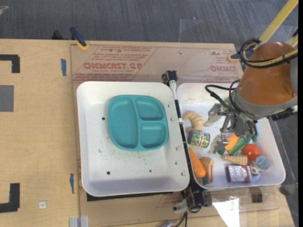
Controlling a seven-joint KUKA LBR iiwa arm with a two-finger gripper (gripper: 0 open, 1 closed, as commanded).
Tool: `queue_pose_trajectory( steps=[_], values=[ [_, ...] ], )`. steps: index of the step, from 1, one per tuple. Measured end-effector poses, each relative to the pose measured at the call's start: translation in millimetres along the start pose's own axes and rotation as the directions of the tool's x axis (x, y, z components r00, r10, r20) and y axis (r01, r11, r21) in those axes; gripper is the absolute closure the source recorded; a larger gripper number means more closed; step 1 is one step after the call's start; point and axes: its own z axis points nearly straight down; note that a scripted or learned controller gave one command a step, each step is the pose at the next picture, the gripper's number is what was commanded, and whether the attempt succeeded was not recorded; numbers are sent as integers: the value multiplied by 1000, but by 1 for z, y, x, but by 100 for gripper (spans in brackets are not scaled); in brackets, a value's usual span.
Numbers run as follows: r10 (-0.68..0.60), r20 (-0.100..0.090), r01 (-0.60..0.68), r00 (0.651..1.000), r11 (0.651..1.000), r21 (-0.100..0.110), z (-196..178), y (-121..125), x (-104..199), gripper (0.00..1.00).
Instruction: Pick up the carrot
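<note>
One carrot (196, 164) beside one can (199, 139)

Orange band (266, 74), black cables, metal fingers (222, 126)

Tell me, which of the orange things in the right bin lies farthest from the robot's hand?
The long carrot, against the bin's left wall; the other orange piece sits right under the hand.

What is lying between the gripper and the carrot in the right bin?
In the camera view, bare white bin floor separates the gripper from the carrot; the green can lies just above that stretch.
</note>
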Motion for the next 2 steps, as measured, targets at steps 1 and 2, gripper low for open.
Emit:
queue_pose_trajectory(
  steps=[1, 2],
  values=[
    [26, -6, -26, 1000, 1000, 2, 50, -48, -61, 0],
    [232, 5, -232, 973, 973, -2, 95, -75, -7, 0]
  ],
)
